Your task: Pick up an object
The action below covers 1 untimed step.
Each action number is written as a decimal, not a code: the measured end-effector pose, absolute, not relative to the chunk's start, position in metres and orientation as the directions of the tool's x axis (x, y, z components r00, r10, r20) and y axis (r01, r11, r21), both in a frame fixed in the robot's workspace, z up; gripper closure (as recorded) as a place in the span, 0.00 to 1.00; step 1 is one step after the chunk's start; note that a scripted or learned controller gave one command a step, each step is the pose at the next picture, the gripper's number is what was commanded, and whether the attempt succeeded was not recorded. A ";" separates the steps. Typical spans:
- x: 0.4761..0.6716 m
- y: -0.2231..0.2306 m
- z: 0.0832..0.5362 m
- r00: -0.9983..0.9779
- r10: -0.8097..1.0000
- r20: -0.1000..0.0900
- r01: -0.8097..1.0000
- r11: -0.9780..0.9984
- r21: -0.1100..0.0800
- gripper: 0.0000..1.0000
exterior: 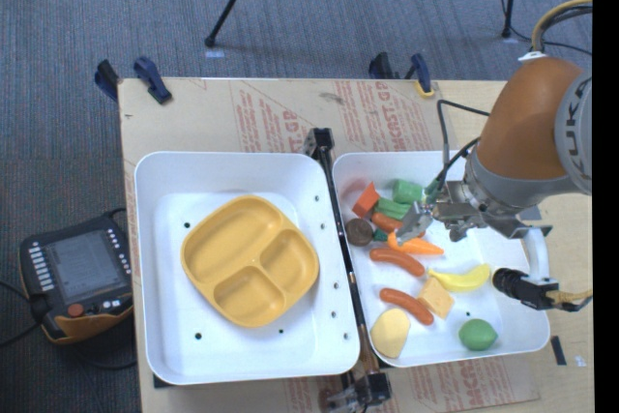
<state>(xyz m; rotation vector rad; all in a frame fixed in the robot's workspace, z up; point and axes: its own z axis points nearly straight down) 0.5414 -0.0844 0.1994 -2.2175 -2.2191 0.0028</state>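
Note:
The right bin (pixel 522 329) holds several toy foods. Among them are a red-orange block (pixel 366 200), green pieces (pixel 406 191), a brown round piece (pixel 360 231), an orange carrot (pixel 424 248), two red sausages (pixel 397 259) (pixel 407 305), a banana (pixel 462 279), a yellow wedge (pixel 438 298), a pale yellow disc (pixel 391 332) and a green lime (pixel 477 334). My gripper (pixel 418 225) hangs low over the middle of this bin, just above the carrot and next to the green pieces. I see nothing held in it.
The left bin (pixel 164 208) carries a yellow divided plate (pixel 250 259). A black divider bar (pixel 334 208) runs between the bins. The arm's orange band (pixel 527 126) looms over the right bin's far right side. A teach pendant (pixel 75 276) lies off the bench at left.

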 end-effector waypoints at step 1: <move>0.497 -0.113 0.091 0.003 1.000 -0.002 1.000 -0.003 0.006 0.00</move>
